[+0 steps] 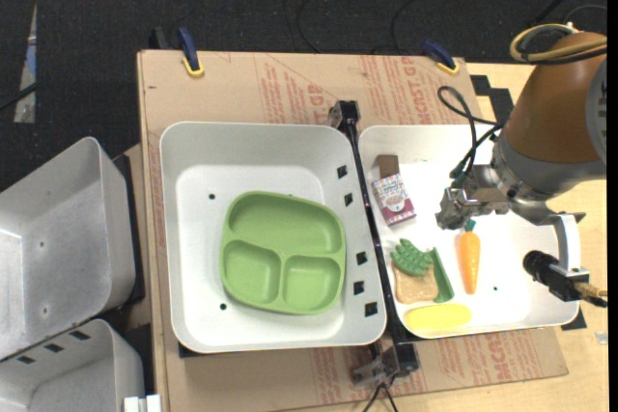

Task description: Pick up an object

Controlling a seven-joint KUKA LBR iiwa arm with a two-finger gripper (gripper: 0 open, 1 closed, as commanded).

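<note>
The carrot (468,261) lies in the right bin (425,142), its orange body running lengthwise away from the claw (460,211), with its top end touching or just under the claw's tip. We see the claw low over the bin floor, but we cannot tell from this slanted look how it is set, nor whether it has hold of anything. Behind it, toward the right edge, rises the grey arm with its orange band (555,106), and a black cable (473,125) loops just above the claw.

To the claw's left lies a small purple and white packet (393,198), with a brown block (387,166) just beyond it. Below and left of the claw, a green leafy toy (417,259) rests on a tan slice (417,288), and a yellow piece (440,315) lies just past those, near the bin's front wall.

Further left, past the divider between the bins, the left bin (183,159) holds a green sectioned plate (282,252). Both bins sit on a brown cardboard-covered tabletop (261,87).
</note>
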